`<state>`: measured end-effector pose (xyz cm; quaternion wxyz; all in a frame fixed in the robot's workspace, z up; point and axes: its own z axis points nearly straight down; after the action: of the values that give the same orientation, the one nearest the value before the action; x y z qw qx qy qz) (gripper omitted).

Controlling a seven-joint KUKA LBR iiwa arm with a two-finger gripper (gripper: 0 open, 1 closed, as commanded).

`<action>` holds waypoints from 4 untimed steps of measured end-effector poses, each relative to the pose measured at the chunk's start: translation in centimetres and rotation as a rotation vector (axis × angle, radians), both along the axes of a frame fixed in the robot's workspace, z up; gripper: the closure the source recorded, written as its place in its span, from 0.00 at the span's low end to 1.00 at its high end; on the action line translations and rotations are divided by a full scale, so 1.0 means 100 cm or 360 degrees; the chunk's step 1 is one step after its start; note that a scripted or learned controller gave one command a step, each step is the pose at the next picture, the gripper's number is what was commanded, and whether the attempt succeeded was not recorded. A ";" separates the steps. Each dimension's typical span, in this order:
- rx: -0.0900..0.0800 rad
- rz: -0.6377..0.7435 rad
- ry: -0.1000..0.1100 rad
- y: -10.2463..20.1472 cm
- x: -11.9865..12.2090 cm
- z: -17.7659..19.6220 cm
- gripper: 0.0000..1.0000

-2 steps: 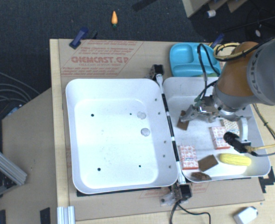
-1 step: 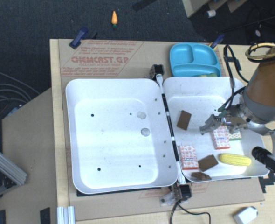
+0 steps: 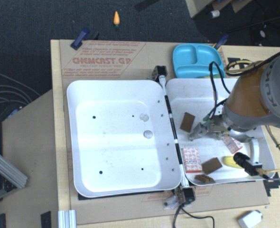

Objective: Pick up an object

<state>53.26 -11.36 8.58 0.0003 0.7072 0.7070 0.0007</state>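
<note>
The grey arm with its orange band (image 3: 254, 96) reaches over the right shallow white plastic bin (image 3: 197, 91); its two-finger gripper (image 3: 197, 133) hangs low there, how wide I cannot tell. The small brown rectangular block (image 3: 187, 122) lies just up-left of the tip, long axis steeply tilted, near the bin's left wall

The end effector (image 3: 197, 133) sits low in the right bin (image 3: 197, 91), just beside a brown block (image 3: 187, 122). Near the front wall lie a red-patterned packet (image 3: 191, 159), another brown block (image 3: 211, 165) and a yellow piece (image 3: 230, 162) — the left bin (image 3: 83, 99) alongside.
</note>
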 end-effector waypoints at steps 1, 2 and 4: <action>0.0000 0.0002 0.0001 0.023 0.072 -0.001 0.00; -0.0001 0.0001 -0.0001 0.023 0.072 0.009 1.00; -0.0001 0.0002 -0.0003 0.023 0.073 0.019 1.00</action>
<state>60.53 -9.02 10.48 0.0012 0.7068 0.7074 0.0012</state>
